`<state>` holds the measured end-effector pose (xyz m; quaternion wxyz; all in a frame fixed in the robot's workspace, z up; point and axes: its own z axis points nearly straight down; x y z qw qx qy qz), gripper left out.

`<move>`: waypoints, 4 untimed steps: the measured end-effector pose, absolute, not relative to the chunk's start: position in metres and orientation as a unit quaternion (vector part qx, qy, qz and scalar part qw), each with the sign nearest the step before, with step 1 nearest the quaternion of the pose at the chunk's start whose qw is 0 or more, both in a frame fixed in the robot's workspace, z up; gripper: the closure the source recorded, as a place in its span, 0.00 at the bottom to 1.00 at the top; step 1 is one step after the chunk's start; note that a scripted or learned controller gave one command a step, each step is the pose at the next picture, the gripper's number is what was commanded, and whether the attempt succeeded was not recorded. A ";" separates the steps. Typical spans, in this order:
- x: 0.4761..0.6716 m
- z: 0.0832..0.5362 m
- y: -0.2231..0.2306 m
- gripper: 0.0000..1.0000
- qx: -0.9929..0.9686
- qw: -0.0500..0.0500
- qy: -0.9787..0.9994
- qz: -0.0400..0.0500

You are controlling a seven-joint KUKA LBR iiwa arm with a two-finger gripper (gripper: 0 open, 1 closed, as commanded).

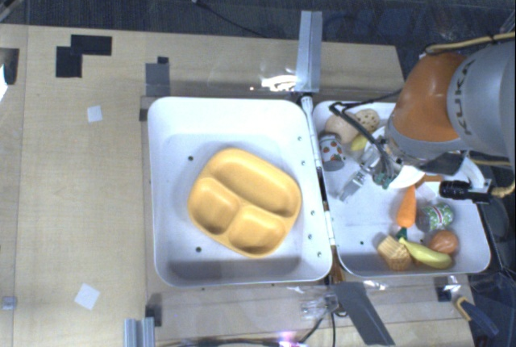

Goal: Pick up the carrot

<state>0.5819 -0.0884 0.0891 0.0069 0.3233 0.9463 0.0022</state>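
Near edge of the right-hand shallow white bin (355, 257): a tan waffle-textured block (394, 252), a yellow banana (427, 255) and a small reddish-brown round fruit (443, 241). Behind them, a green patterned ball (436, 216) and the orange tapered carrot (407, 206), lying free on the bin floor. Two-finger metal gripper (352, 185): just left of the carrot, apart from it, fingers spread, grasping nothing. Left-hand white bin (165, 176): yellow three-section plastic dish (242, 200).
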 end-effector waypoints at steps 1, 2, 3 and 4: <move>0.608 0.089 -0.086 0.00 0.234 0.005 0.972 0.001; 0.652 0.086 -0.093 0.00 0.372 -0.012 0.928 -0.005; 0.578 0.089 -0.099 0.00 0.294 0.006 0.956 0.002; 0.521 0.089 -0.090 0.00 0.462 0.007 0.887 0.004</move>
